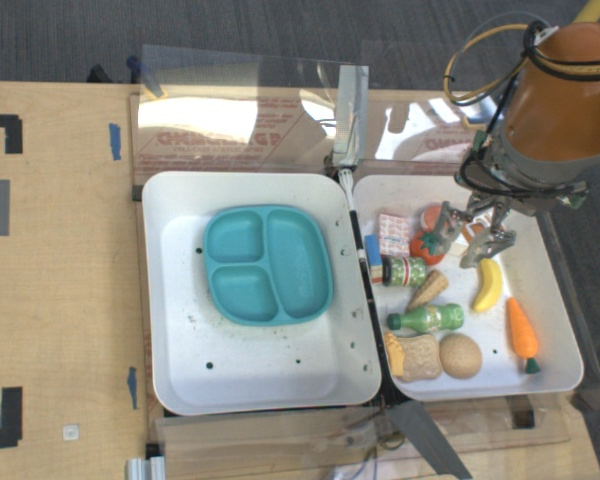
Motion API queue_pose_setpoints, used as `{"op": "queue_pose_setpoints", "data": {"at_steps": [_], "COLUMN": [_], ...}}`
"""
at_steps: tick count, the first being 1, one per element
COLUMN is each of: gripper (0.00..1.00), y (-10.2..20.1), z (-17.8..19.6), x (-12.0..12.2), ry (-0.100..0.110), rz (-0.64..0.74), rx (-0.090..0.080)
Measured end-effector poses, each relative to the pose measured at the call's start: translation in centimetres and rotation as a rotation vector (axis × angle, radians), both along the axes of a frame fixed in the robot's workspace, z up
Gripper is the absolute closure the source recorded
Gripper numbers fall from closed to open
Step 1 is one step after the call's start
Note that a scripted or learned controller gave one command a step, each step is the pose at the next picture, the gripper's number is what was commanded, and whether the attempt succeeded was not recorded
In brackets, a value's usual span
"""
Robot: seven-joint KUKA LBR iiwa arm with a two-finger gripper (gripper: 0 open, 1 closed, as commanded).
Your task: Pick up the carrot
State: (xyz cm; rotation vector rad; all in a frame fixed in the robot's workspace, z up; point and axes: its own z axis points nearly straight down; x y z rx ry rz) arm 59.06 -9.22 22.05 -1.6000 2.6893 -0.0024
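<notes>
Bread (414, 358) and a round tan bun (461, 355) lie nearest, along the front edge of the right bin (560, 373), the bread close to its front left corner. Just behind them a green bottle (427, 318) lies on its side. Near the bin's right edge, toward the front right corner, sits the carrot (522, 332), orange with its green end pointing to the front; nothing touches it. Just left of it and a little farther back lies a banana (489, 284). A cone (429, 288) rests between bottle and banana, and a small jar (405, 272) lies toward the bin's left edge, with a red-and-white carton (392, 233) behind it. A tomato (430, 245) sits near the bin's middle.

Over the back half of that bin hangs the gripper (467, 234), its two fingers spread apart with nothing between them; one tip is beside the tomato, the other above the banana. It is well apart from the carrot.

At the left bin's (170, 298) centre rests a teal tray (269, 264) with three compartments.
</notes>
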Motion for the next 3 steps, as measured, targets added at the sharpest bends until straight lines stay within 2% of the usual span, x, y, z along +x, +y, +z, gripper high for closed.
{"op": "queue_pose_setpoints", "data": {"at_steps": [1, 2, 3], "gripper": [1.00, 1.00, 0.00], "y": [-5.9, -11.7, -11.6], "z": [14.1, 0.9, 1.2], "x": [-0.4, -3.0, -2.8], "ry": [-0.002, 0.013, 0.007], "rz": [0.328, 0.564, 0.566], "rx": [-0.009, -0.001, -0.005]}}
